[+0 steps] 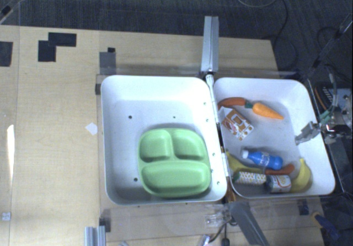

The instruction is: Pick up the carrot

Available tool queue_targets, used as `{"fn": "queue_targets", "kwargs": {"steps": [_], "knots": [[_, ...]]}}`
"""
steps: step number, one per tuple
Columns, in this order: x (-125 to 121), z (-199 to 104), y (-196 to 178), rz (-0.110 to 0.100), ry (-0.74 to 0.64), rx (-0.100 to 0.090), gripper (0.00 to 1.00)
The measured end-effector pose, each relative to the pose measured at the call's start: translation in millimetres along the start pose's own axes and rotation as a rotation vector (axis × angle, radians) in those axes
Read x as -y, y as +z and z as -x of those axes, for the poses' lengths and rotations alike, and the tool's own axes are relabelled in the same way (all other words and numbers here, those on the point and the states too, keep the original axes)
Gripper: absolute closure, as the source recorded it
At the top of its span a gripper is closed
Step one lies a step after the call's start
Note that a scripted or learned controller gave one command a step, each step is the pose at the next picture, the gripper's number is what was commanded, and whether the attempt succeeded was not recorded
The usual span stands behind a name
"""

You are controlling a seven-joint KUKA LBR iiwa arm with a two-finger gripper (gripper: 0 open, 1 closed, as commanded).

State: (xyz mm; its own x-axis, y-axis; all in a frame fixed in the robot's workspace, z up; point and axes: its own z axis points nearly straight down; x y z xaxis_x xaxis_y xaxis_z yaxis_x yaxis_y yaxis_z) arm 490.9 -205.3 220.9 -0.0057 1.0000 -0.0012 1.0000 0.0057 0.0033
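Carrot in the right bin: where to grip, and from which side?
Grip the carrot across its thick middle, coming straight down from above. It lies flat near the bin's far wall, long axis roughly left-right, so the claw should close across that axis. The sausage sits close to its left end, so stay toward the centre.

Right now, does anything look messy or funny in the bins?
Nothing looks broken or spilled. The right bin is just crowded: the carrot lies loose near the top, and the banana and blue bottle are jumbled together below.

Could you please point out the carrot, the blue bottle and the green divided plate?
carrot (267, 110), camera view, middle of its orange body.
blue bottle (263, 158), camera view, blue midsection.
green divided plate (175, 172), camera view, its large front compartment.
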Motion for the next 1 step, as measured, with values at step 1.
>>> {"fn": "queue_targets", "kwargs": {"steps": [1], "knots": [[-27.7, 0.2, 37.6, 0.001, -0.218, 0.0, 0.0]]}}
